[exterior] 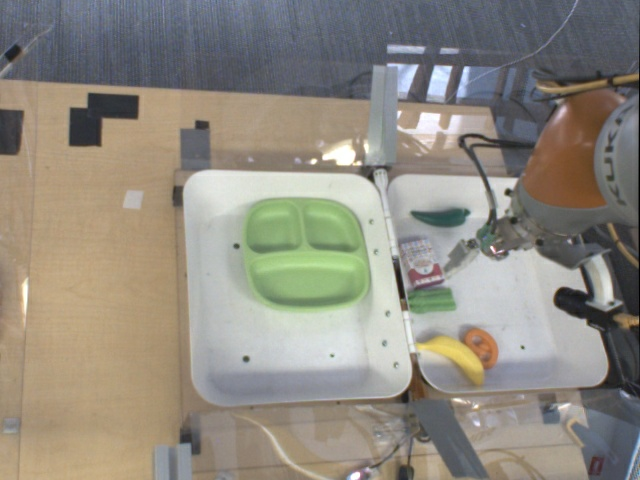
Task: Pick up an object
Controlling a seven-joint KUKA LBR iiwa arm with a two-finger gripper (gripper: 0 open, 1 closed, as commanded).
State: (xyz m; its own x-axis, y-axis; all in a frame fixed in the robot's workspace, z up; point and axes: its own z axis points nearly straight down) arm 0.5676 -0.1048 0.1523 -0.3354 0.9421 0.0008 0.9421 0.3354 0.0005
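Note:
The right bin (540, 298) holds several small objects. A dark green pepper (440, 215) lies near its back. A red and white box (420, 261) sits by the left wall, with a green block (431, 300) just in front of it. A yellow banana (455, 356) and an orange round piece (481, 345) lie at the front. My gripper (460, 255) hangs low over the bin's middle, just right of the red and white box and below the pepper. I see nothing held in it.
The left bin (220, 348) carries a light green divided plate (305, 253). A metal divider (392, 268) separates the two bins. The arm's orange band (565, 163) and cables hang over the right bin's back right part.

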